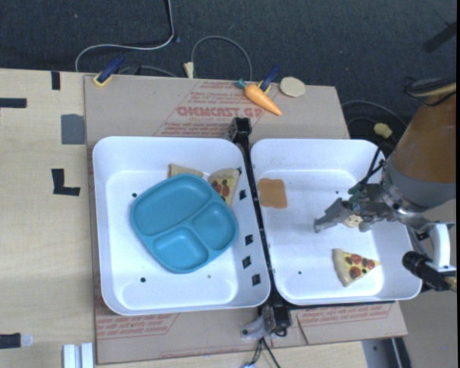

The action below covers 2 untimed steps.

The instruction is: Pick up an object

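Over the right bin (322, 153), claw (327, 221) hangs above the floor's middle, arm (425, 148) coming in from the right edge. Can't tell how the claw is set; the tip is a dark blur and nothing is visibly pinched in it.

Same bin, relative to the claw: tan square toast slice (273, 193) to its left near the centre divider, well apart. Pizza slice toy (353, 266) below and a bit right of it, flat on the floor near the front wall, not touching the claw.

Left bin (107, 205): blue three-compartment plate (184, 222) lying tilted, taking up most of the floor. Second pizza slice (226, 182) and a tan piece (180, 172) poke out from behind the plate's far edge.

Beyond the right bin on the cardboard (207, 106): toy carrot (262, 98) and a small beige disc (293, 87) just right of it. Bench (31, 228) is light wood with black tape marks.
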Tool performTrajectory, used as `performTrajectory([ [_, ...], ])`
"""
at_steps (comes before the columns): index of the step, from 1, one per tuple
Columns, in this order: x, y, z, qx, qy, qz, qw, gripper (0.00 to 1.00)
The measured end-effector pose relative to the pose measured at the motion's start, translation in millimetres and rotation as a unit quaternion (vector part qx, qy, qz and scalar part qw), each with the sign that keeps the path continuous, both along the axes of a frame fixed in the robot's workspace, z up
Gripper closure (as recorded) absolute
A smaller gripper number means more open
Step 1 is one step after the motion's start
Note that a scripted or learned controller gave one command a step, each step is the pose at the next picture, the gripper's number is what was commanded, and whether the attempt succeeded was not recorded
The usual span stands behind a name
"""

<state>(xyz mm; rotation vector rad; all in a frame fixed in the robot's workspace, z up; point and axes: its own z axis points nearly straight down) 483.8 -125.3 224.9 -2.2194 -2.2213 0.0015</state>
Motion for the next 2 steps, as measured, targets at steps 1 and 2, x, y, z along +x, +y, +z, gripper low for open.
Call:
performTrajectory([
  [1, 80.6, 7.5, -55.3, -0.0009, -0.002, 0.001, 1.0000, 0.00],
  [2, 137.0, 34.4, -116.0, 0.0005, 0.000, 0.002, 1.0000, 0.00],
])
